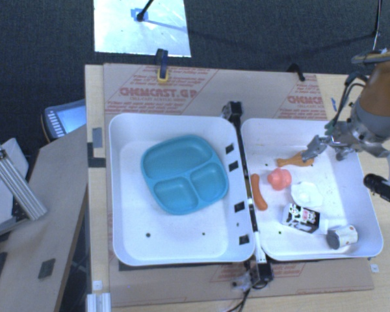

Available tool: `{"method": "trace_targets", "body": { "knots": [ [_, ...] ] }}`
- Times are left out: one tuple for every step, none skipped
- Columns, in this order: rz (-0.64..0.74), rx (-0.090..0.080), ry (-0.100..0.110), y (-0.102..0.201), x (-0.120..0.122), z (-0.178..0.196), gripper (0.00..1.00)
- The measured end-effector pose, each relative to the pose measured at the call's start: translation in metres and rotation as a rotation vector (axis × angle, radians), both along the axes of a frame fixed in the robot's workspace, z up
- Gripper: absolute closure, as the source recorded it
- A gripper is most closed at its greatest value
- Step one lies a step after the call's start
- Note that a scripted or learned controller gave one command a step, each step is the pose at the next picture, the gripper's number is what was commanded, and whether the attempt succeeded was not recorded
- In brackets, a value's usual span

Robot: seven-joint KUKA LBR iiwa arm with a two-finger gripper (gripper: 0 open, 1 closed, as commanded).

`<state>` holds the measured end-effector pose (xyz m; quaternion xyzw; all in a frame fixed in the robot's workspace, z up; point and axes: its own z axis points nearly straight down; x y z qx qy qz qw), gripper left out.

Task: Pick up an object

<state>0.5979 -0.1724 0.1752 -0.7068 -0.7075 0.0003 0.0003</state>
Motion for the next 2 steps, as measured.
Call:
{"method": "trace_targets", "body": {
  "knots": [
    [0.0, 0.0, 0.0, -0.004, -0.004, -0.043, 0.0],
    [0.0, -0.002, -0.006, -0.005, -0.002, -0.03, 1.0]
  ]
}}
